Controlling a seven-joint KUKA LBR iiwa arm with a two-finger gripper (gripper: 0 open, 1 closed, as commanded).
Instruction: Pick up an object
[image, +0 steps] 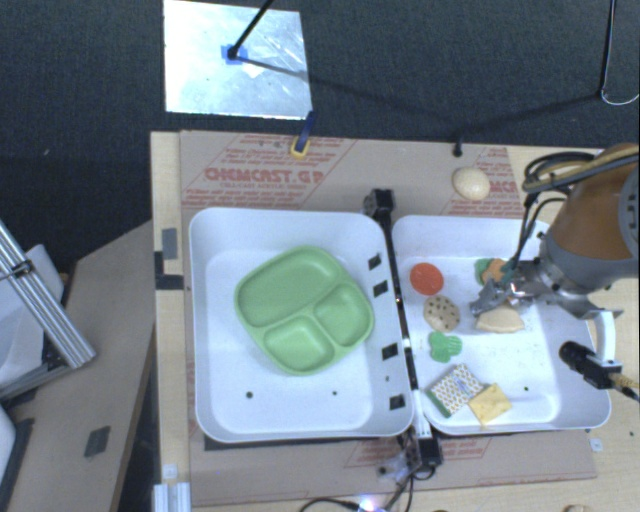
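Note:
My gripper (497, 297) reaches in from the right and sits low in the right bin (575, 405). Its metal fingers are right above a pale cream bread-like piece (500, 321), touching or nearly touching its top. An orange and green item (490, 269) lies just behind the fingers. Further left in the same bin lie a red disc (427, 278), a speckled cookie (441, 314) and a green leafy piece (445, 346). Near the bin's front are a patterned packet (456, 388) and a yellow cheese wedge (489, 404).
The left bin (215, 320) holds a green three-compartment plate (304, 308). A cream egg-shaped object (471, 182) rests on the cardboard behind the right bin. The arm's orange and grey body (592, 235) hangs over the right bin's far right side.

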